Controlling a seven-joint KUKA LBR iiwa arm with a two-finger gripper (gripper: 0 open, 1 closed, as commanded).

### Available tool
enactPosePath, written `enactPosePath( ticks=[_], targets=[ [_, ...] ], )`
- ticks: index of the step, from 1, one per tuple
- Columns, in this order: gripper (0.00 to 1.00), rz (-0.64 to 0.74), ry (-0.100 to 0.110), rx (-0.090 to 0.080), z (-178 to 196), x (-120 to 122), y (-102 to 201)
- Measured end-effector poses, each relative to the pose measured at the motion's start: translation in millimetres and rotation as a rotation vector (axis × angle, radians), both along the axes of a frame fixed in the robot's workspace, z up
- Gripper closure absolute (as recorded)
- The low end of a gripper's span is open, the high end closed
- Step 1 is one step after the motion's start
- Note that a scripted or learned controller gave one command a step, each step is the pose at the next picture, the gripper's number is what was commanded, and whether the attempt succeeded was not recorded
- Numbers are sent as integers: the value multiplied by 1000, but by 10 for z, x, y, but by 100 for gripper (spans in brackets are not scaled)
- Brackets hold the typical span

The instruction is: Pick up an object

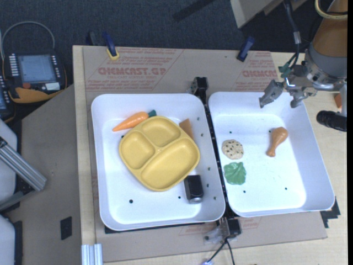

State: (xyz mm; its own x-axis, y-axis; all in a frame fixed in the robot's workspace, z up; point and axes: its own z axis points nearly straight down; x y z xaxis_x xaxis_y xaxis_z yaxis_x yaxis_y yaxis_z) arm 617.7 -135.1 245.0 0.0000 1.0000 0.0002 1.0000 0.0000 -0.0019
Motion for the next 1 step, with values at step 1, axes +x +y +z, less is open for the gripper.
enactPosePath(
  ticks=[1],
  targets=[
    [0,0,-2,0,8,4,0]
  ],
)
